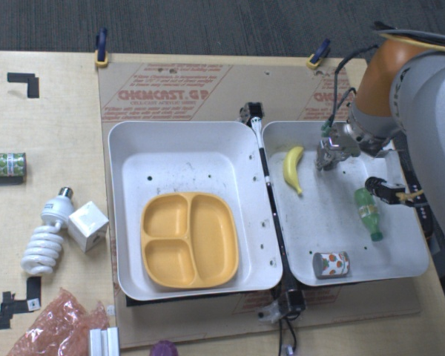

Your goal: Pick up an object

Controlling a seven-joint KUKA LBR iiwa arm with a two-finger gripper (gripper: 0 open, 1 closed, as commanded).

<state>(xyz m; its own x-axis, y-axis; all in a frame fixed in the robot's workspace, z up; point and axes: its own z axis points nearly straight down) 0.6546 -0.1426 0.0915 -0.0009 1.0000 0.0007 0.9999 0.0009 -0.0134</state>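
Banana [293,169] is my nearest candidate, lying in the right bin [400,262] just beside my gripper [328,156], on the side facing the left bin [122,199]. From the one camera above: I hover low over the far end of that bin, touching nothing I can see. Whether I'm spread or pressed together, I cannot tell from this angle. Green bottle [368,213] sits on my near side, a little apart; the small can [331,264] lies well away by the bin's front wall. The yellow divided plate [189,239] rests in the other bin. I judge this the approach step, nothing picked yet. Next I'd need to line up over one object and come down squarely on it.
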